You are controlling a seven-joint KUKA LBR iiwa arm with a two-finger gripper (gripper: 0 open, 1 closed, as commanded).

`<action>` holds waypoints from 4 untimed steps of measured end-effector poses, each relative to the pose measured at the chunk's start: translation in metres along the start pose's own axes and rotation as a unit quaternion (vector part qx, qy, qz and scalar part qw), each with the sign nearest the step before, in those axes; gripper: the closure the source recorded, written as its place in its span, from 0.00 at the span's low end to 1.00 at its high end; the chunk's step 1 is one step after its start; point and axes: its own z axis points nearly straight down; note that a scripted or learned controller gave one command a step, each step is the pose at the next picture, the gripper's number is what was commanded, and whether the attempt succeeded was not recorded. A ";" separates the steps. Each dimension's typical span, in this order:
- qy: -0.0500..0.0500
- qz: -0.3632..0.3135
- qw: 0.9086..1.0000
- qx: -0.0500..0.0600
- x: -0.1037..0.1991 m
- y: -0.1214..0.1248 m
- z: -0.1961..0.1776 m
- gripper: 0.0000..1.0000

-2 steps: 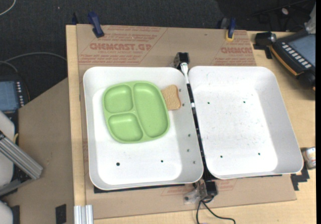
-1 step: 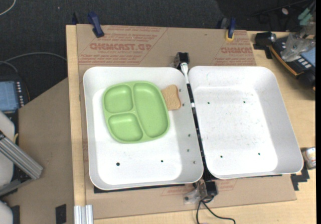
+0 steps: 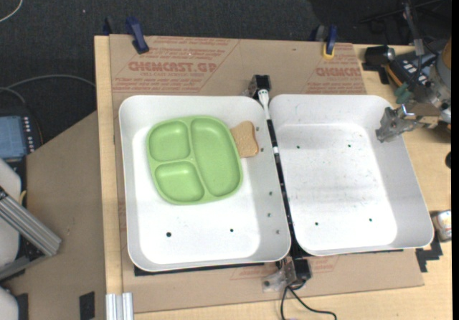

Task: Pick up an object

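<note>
A green divided plate (image 3: 193,159) lies in the left bin (image 3: 208,240), toward its back. A tan, flat, bread-like piece (image 3: 246,138) rests against the plate's right rim, near the wall between the two bins. My gripper (image 3: 394,123) hangs over the back right edge of the right bin (image 3: 344,189), far from both objects. Nothing shows in its grasp. The arm's wrist (image 3: 429,89) reaches in from the right edge of the view.
Both bins sit on a cardboard-covered bench (image 3: 186,64), held by blue and yellow clamps at the back. A black bracket (image 3: 260,85) stands at the back between the bins. Cables and a connector (image 3: 290,279) lie at the front edge.
</note>
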 end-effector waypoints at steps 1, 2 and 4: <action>-0.005 -0.002 1.000 -0.016 0.003 0.011 -0.142 1.00; -0.001 -0.002 1.000 -0.003 0.029 -0.016 -0.075 1.00; -0.001 0.001 1.000 -0.003 -0.060 -0.044 -0.042 1.00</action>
